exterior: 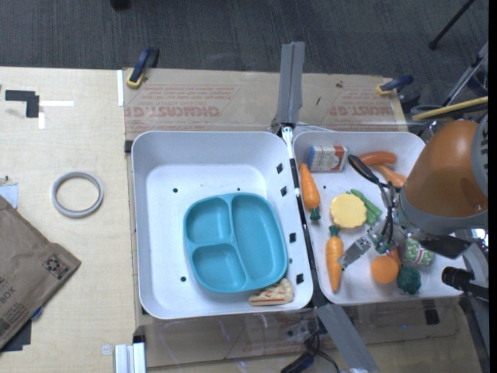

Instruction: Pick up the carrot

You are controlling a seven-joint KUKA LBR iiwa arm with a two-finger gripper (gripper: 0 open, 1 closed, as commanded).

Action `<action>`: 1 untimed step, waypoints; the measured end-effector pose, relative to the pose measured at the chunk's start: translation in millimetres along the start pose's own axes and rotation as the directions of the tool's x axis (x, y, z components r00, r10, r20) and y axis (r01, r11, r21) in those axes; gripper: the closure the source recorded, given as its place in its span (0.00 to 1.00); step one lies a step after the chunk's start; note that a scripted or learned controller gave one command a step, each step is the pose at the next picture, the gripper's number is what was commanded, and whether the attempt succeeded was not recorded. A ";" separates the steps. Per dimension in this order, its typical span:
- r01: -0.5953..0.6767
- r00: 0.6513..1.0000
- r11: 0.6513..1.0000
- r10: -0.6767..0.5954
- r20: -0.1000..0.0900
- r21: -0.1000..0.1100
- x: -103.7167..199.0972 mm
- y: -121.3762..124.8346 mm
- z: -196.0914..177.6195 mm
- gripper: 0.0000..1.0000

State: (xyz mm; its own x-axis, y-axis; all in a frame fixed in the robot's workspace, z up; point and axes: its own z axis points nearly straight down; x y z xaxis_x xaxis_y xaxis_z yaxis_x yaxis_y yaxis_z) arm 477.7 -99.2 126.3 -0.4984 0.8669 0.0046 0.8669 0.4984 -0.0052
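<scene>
Right white bin point(404, 142): two orange plastic carrots with green tops. One point(334, 262) lies at 7 o'clock, the other point(310, 189) at 10 o'clock by the left wall. Metal two-finger tool point(359, 249) sits just right of the lower carrot; nothing between its fingers, apparently open. Left bin point(147, 208) has a teal divided plate point(234, 242).

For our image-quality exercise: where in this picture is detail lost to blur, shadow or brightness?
Camera view: lighting is even and soft. The white bin walls are bright, nearly washed out. The gripper by the carrot looks small and slightly blurred. The floor above the bench is dark.
</scene>
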 end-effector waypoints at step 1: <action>0.399 0.917 0.917 -0.399 0.004 -0.002 -55.2 79.5 36.3 0.00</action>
State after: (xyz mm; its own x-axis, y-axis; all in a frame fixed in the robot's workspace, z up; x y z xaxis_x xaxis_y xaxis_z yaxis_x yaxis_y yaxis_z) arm 573.9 -107.3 89.3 -0.8029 0.5961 0.0024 0.5961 0.8029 -0.0005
